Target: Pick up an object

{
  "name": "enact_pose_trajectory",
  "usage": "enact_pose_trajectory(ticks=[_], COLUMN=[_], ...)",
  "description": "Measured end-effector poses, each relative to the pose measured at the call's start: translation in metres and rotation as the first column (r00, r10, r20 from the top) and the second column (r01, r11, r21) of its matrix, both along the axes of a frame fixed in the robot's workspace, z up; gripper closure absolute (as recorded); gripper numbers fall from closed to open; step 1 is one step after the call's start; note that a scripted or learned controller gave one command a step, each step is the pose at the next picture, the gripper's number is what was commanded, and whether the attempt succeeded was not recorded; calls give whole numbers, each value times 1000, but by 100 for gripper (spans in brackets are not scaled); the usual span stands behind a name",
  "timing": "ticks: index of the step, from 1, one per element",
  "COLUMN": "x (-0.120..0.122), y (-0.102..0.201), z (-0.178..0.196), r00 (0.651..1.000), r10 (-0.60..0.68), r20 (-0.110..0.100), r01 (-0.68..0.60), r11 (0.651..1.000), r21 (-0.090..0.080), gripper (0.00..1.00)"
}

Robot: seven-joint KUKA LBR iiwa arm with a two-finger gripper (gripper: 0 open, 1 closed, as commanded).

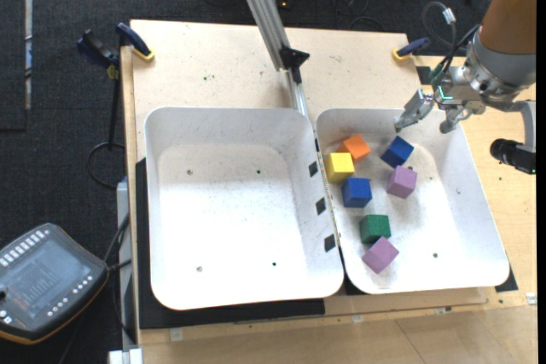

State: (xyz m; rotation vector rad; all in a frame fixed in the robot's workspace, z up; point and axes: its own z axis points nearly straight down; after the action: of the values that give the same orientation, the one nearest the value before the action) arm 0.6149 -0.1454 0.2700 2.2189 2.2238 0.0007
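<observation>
Blue cube (397,152) sits upper part of right bin (478,217), among other cubes, untouched. Claw (432,115) hovers just above-right of it, fingers spread, gripping nothing. Grasp not yet made; descent, closing, lift all left.

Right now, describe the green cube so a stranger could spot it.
Look in the right-hand bin, where all the cubes lie. Near its front end sits the green cube, between a blue cube behind and a purple cube in front. It is the only green one.
</observation>
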Motion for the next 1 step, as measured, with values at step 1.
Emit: enact_pose_trajectory(ticks=[1], x=[0], y=[-5], z=[-63], r00=[1000], r10=[-3], r20=[-6], r01=[3], r11=[1000], r21=[0], gripper=[0])
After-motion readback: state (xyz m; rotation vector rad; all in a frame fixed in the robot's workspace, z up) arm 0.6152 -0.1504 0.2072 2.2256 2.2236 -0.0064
